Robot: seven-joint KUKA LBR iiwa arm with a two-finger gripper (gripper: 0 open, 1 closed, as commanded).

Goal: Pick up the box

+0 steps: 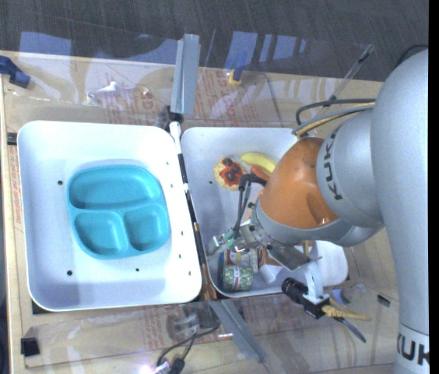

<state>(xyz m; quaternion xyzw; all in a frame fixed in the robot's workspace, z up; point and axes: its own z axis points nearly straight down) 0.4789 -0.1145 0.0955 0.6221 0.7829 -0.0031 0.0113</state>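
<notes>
Tool over the box in the right bin

I see the tool (pixel 239 244) low in the near part of the right shallow white plastic bin (pixel 204 150), directly above the small green printed cardboard box (pixel 237 277), which lies close to that bin's near wall. I cannot tell the state of the tool; the orange wrist band and grey arm cover most of it.

I judge the box light and stiff, with smooth printed faces that may slip; its walls may dent under hard pressure. I would take hold across its two narrower opposite sides.

A yellow banana-shaped object (pixel 258 161) and a red-and-yellow toy (pixel 228 172) lie toward the far side of the same bin, apart from the box. The near wall leaves little room beside the box. The left white bin (pixel 40 142) holds a turquoise divided plastic tray (pixel 118 209), well apart on the tabletop (pixel 87 92)
</notes>
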